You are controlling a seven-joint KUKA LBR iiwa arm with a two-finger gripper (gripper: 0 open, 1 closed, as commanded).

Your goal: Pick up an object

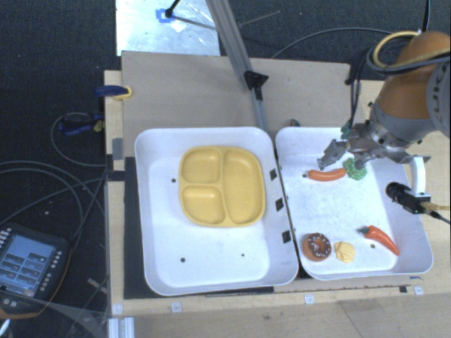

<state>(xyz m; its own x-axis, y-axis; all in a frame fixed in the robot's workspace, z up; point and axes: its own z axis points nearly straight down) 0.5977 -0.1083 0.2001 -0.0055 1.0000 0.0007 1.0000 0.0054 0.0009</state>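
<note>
Two white bins sit side by side. The left bin point(162, 259) holds a yellow divided plate point(221, 186). The right bin point(412, 259) holds a sausage point(327, 175), broccoli point(356, 170), carrot point(381, 237), donut point(317, 246) and a yellow piece point(344, 251). The gripper point(337, 155) hovers just above the sausage, fingers spread, pinching nothing.

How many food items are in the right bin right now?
5. A sausage and a green piece lie just under the gripper; a donut and a yellow piece sit near the front; a carrot lies front right. The arm may hide more.
</note>
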